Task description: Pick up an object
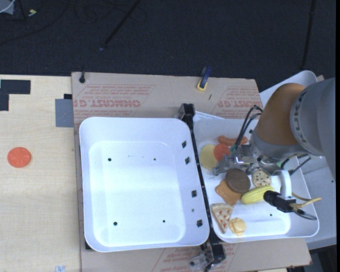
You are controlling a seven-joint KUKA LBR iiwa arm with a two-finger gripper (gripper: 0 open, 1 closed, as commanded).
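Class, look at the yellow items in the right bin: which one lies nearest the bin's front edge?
The small yellow chunk, beside the pizza slice. The corn lies mid-bin, and the pale yellow disc sits farther back.

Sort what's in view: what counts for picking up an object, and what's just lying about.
Job:
gripper
right bin
toy corn
brown disc
pizza slice

Lying about:
left bin
orange disc
blue-yellow clamp

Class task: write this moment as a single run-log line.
arm: over right bin | pincer: low among toy food | grip: unclear | left bin: no arm
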